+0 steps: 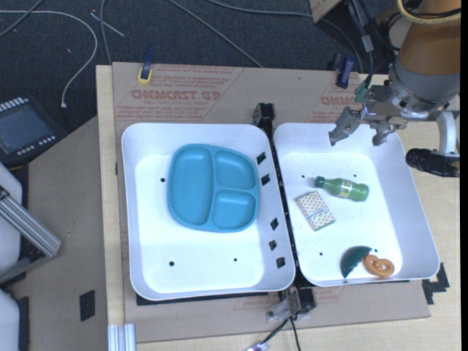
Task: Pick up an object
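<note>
The grey two-finger gripper [360, 131] hangs at the upper right of the frame, over the far rim of the right-hand shallow white plastic bin [417, 218]. Its two fingers are spread apart with nothing between them, so nothing is grasped.

No object is lifted yet; the pick looks to be at its start, with the approach, the closing of the fingers and the lift all left to do.

The candidates lie in the right bin, lower in the frame than the gripper. A small green plastic bottle with a pale cap [342, 189] lies on its side near the bin's middle. Just below and left of it rests a flat square packet with a speckled pattern [315, 210]. Toward the bin's lower right corner sits a dark teal curved piece [355, 260], touching or nearly touching an orange ring-shaped toy like a pretzel [380, 266].

The left-hand white bin [142, 254] holds a light blue divided plastic plate with three compartments [213, 187], well apart from the gripper. The bottle is the nearest item to the gripper.
</note>
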